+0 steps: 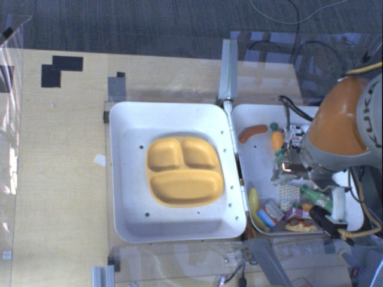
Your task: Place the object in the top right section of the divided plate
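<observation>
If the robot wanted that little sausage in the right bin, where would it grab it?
Probably across the middle of the sausage, coming straight down from above. It lies flat near the far left corner of the right bin, long and thin, slanting slightly, so closing on its narrow width suits it best. The carrot sits close on its right, leaving little room there.

banana (254, 200) | sausage (252, 133) | 2 black patches (60, 70) on bench | cable (287, 8) on carpet
</observation>
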You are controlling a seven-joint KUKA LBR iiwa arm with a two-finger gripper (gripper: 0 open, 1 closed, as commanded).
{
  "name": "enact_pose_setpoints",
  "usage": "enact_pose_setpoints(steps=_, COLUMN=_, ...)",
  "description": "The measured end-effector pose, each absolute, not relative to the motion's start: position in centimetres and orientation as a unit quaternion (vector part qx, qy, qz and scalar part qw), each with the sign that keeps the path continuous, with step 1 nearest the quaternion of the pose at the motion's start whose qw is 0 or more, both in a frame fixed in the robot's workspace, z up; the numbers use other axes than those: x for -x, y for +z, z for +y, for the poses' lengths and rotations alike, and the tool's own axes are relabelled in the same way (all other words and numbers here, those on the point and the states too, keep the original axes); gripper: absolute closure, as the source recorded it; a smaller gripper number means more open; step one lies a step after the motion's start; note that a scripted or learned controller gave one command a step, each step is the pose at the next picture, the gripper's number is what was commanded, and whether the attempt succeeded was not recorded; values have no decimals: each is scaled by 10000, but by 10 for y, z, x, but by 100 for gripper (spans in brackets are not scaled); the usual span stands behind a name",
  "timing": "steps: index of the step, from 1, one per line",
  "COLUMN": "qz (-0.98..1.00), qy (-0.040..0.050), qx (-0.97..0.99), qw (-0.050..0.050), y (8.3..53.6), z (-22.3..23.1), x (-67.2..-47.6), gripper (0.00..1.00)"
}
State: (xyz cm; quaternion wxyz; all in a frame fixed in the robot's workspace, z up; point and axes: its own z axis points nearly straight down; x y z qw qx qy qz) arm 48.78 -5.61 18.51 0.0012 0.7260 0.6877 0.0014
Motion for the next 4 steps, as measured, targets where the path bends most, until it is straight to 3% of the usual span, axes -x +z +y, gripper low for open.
enact_pose_setpoints(steps=1, qz=7310, qy=23, qx=-6824, qw=43, y=292, z=-124, x=-500, gripper=100)
enact_pose_setpoints(steps=2, qz=7378, qy=11, qx=-6750, qw=14, y=222, z=-50, x=-527, gripper=100)
enact_pose_setpoints(steps=3, qz=8323, qy=15, qx=-5543, qw=11, y=195, z=55, x=-491, gripper=100)
enact_pose_setpoints(steps=4, qz=7244, qy=32, qx=-6894, qw=31, y=302, z=56, x=-503, gripper=100)
